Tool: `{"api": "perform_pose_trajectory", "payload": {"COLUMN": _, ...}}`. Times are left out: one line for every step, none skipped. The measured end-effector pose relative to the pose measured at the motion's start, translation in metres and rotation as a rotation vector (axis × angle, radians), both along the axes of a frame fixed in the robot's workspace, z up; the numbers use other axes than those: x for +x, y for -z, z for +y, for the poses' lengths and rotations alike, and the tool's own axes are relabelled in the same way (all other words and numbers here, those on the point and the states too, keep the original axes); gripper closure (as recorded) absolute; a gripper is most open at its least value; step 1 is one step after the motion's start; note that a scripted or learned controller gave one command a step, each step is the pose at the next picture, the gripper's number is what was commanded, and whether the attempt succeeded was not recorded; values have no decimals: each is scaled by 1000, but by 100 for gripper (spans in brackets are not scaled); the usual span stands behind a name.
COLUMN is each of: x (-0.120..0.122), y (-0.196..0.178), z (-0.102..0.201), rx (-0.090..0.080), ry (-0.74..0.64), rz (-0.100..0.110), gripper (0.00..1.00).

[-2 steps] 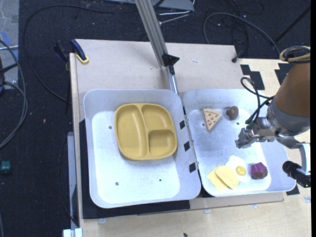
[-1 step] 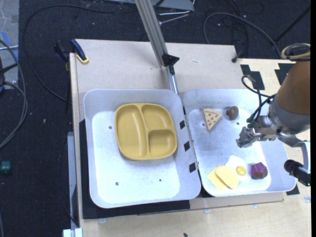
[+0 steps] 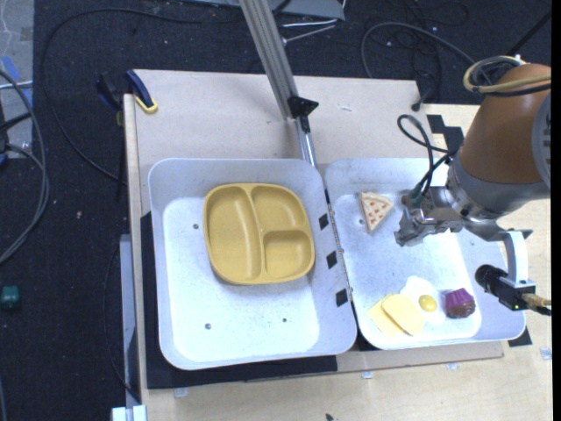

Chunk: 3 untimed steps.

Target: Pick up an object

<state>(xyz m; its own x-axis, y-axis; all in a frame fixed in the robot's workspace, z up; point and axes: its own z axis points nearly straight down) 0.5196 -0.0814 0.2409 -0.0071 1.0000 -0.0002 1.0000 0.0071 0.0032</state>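
The pizza slice (image 3: pixel 375 210) lies in the right bin (image 3: pixel 491 330), near its far left corner, just beside the gripper (image 3: pixel 410 231). Whether the jaws are open cannot be told; nothing shows between them. Nearer the front lie a yellow cheese slice (image 3: pixel 396 314), a fried egg (image 3: pixel 422 298) and a purple piece (image 3: pixel 459 303). The left bin (image 3: pixel 175 323) holds a yellow divided tray (image 3: pixel 259 233). Both bins sit on the tabletop (image 3: pixel 210 117).

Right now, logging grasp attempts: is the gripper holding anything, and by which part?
Nothing is seen held. The gripper hangs in the right bin, beside the pizza slice and apart from it.
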Motion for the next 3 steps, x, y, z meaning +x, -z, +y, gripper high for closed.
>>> {"api": "perform_pose_trajectory", "payload": {"x": 21, "y": -7, "z": 47, "rx": 1, "ry": -1, "rz": 0, "gripper": 100}}
{"api": "perform_pose_trajectory", "payload": {"x": 49, "y": -7, "z": 85, "rx": 1, "ry": 0, "rz": 0, "gripper": 100}}
{"api": "perform_pose_trajectory", "payload": {"x": 72, "y": 8, "z": 127, "rx": 0, "ry": 0, "rz": 1, "gripper": 100}}
